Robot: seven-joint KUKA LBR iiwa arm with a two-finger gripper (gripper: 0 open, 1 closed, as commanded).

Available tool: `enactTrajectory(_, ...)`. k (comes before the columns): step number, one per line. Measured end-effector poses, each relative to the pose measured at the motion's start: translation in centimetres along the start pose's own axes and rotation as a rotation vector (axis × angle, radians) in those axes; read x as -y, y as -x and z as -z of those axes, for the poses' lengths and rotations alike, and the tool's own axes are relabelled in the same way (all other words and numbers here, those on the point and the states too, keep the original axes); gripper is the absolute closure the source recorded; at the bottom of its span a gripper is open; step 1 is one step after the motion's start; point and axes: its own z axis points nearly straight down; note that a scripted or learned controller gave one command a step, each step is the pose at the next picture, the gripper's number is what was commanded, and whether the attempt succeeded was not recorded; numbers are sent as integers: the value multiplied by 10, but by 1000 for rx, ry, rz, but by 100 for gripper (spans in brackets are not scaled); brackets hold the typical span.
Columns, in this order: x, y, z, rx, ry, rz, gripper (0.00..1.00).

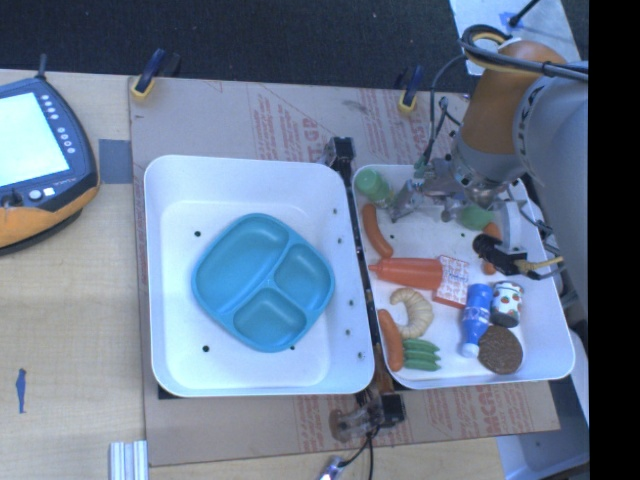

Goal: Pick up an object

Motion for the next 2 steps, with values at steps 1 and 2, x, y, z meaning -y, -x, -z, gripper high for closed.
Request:
enactTrajectory(1,-1,12,-10,-1,4,-2,0)
enactTrajectory(2,0,-19,-10,-1,2,1,0)
